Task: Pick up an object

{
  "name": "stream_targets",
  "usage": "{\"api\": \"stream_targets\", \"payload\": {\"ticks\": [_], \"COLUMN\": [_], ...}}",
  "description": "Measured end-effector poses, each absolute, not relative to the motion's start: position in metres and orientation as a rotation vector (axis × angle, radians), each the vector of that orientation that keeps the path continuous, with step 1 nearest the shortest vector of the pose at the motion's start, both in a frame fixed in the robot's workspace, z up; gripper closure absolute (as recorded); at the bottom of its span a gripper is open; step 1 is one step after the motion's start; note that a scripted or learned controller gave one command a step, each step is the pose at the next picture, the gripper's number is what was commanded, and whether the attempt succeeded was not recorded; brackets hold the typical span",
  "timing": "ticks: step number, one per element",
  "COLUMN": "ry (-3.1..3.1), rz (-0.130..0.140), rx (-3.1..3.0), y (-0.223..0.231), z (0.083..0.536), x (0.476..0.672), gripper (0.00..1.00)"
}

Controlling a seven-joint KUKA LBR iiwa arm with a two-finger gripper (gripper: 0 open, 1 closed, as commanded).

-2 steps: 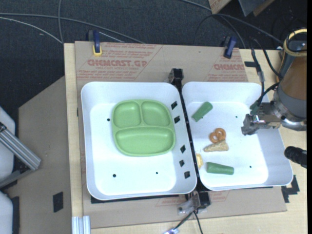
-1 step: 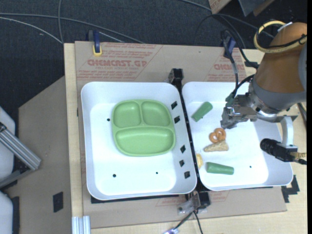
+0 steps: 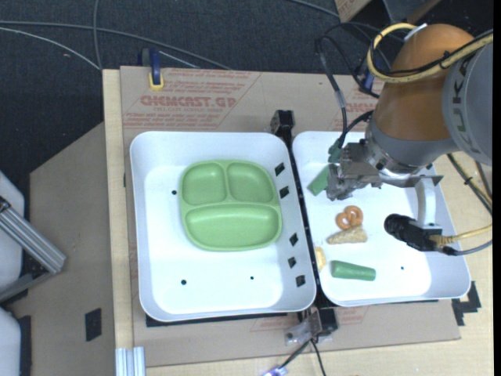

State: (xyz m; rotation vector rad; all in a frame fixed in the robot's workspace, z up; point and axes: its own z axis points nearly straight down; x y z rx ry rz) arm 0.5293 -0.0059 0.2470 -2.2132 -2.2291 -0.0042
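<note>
From above, the hand (image 3: 342, 185) hangs low over the right bin (image 3: 450, 280), beside a green piece (image 3: 318, 183); its grip I cannot tell. Ring (image 3: 350, 217), cracker (image 3: 347, 237) and green stick (image 3: 353, 271) lie nearer. Picking phase, I'd say: next it must close, then lift.

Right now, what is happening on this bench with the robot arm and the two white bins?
The arm reaches in over the right bin, and its gripper hangs low near the back of that bin, beside a small green piece. In front of it lie an orange ring, a tan piece and a green block, all untouched. The left bin holds a green divided plate.
</note>
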Motion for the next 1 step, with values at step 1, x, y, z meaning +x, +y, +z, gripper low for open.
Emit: {"api": "stream_targets", "payload": {"ticks": [1], "ry": [-2.228], "rz": [-0.003], "rx": [-2.214], "y": [0.0421], "z": [0.2447], "x": [0.5352], "gripper": [1.0]}}
